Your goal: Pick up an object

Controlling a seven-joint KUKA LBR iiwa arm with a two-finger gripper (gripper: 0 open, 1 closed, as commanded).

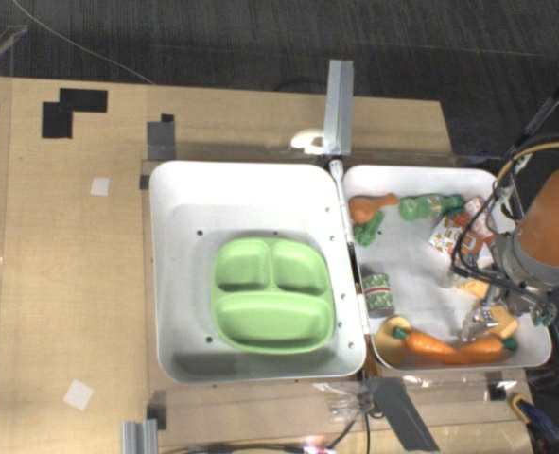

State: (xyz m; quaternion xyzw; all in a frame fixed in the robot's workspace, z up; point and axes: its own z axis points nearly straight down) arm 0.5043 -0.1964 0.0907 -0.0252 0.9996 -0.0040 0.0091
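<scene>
The carrot (449, 348) lies flat along the near wall of the right bin (421, 176), its long axis running left to right, with one end up against a yellow piece (393, 329) in the bin's near left corner and the other end reaching a green bit (511, 345) toward the near right corner. It hugs that wall closely, so little room shows on its near side; the floor just beyond it, toward the bin's middle, is bare white.

Further from the carrot, a small green can (377, 293) sits near the divider between the bins. At the far wall lie an orange drumstick (372, 204) and a green bottle (428, 205), its long axis also left to right. A printed packet (446, 235) sits toward the right side.

The tool (485, 322) is low over the carrot's right end, the arm (553, 230) above it hiding much of the bin's right side. Whether the fingers are spread or closed cannot be told, and nothing is seen held.

The left bin (180, 253) carries a green tray (272, 294). Both bins rest on the bench (61, 272).
</scene>
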